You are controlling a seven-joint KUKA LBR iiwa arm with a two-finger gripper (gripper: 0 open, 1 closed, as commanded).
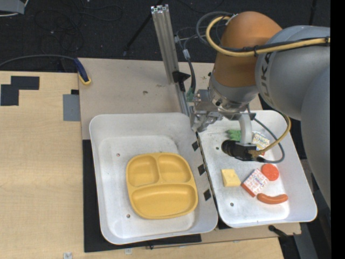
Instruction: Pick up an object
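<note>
The gripper (205, 120) hangs over the far left corner of the right bin (243, 210); how wide it stands cannot be told. Nearest the bin's middle lies a yellow block (230, 177), probably light, stiff toy food, best pinched across its flat sides. Beside it are a red-and-white box (254, 183), a red disc (270, 172) and a sausage (272, 199). The left bin (108, 144) holds a yellow divided tray (160, 185)

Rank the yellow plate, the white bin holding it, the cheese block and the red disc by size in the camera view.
1. White bin
2. Yellow plate
3. Cheese block and red disc look about alike, so unranked.
</note>
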